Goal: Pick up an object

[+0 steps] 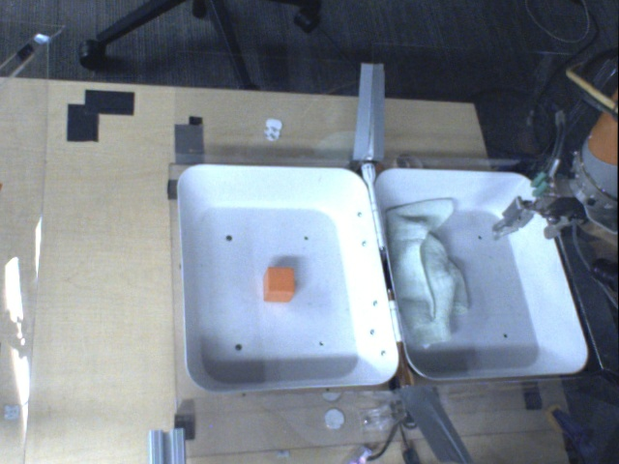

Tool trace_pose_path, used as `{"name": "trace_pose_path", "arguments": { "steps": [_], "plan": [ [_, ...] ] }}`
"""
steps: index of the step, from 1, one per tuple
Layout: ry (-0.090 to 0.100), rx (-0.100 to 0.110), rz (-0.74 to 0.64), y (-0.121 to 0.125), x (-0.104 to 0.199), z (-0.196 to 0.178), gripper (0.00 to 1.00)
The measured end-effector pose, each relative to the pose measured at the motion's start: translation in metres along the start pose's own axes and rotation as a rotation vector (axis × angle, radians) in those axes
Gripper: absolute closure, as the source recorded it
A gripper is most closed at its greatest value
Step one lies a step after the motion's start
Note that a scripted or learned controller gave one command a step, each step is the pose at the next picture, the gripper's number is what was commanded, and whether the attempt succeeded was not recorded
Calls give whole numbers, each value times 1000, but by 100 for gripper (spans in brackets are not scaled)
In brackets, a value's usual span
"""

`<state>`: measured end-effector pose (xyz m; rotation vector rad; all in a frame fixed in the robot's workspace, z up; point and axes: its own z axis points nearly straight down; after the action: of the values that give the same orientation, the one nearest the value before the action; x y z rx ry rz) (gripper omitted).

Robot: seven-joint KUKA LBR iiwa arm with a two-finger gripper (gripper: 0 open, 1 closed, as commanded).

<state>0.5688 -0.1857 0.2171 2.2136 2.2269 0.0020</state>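
At the time of inspection, your claw (527, 216) hung over the upper right part of the right bin (571, 327), close to that bin's right wall. You had nothing between its fingers. Whether those fingers were spread or closed could not be told, as they were too small and blurred against the white plastic. The grey arm (595, 177) entered from the right edge, its orange band just visible above the wrist.

Nearest the claw, to its left and slightly below, a pale crumpled cloth (426, 269) lay in the left half of the same bin, running from the bin's upper part down toward its lower wall. The claw and the cloth were apart, not touching.

Farther left of the claw, past the divider where the two bins meet, you had an orange block (280, 283) resting flat near the middle of the left bin (193, 356). It was well apart from the claw.

Farthest from the claw, at the upper left of the wooden tabletop (97, 259), sat black tape patches (97, 112). Beyond the tabletop's top edge, the legs of a chair base (208, 8) stood on dark floor.
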Motion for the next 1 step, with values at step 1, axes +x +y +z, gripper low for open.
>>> {"name": "trace_pose_path", "arguments": {
  "steps": [1],
  "plan": [
    [-1,-4,-94,16,-10,121,0]
  ]
}}
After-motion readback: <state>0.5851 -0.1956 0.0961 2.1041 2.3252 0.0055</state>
